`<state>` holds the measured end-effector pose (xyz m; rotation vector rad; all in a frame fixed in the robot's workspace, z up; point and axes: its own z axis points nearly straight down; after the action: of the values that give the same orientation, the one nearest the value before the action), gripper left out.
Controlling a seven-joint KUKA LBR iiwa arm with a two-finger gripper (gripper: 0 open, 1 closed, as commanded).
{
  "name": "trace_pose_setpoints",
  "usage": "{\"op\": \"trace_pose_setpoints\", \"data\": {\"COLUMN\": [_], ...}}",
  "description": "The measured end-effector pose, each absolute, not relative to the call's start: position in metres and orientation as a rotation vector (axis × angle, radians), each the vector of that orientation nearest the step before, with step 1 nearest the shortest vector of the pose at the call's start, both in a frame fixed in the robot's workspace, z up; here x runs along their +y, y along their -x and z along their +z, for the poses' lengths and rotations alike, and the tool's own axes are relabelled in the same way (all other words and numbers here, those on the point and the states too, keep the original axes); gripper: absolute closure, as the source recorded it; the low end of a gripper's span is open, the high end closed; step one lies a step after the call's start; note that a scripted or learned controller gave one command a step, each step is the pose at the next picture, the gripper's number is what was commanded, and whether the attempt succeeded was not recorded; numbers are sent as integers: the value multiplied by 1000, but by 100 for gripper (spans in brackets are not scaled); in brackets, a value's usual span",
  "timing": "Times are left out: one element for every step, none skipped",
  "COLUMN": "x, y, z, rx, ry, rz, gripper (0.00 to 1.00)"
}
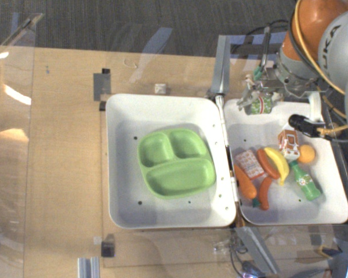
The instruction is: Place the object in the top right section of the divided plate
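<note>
Two white bins [122, 155] sit on the wooden desk [52, 155]. One holds a green divided plate [175, 163]. Over the other, the claw [256, 100] pinches a small green-and-red can [262, 104].

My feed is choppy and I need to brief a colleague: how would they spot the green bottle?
Look in the right bin, at its lower right. The green bottle lies tilted there, just below the orange ball and right of the banana. It is the sole green item among the toys.
</note>
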<state>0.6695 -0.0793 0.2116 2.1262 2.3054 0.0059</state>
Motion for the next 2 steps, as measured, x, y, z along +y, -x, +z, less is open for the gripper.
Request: {"op": "trace_pose_setpoints", "data": {"x": [5,60], "y": [-626,-618], "z": [189,190], "rx": [2349,2532], "ry": [-2081,-1853], "rz": [6,6], "gripper": [100,100]}}
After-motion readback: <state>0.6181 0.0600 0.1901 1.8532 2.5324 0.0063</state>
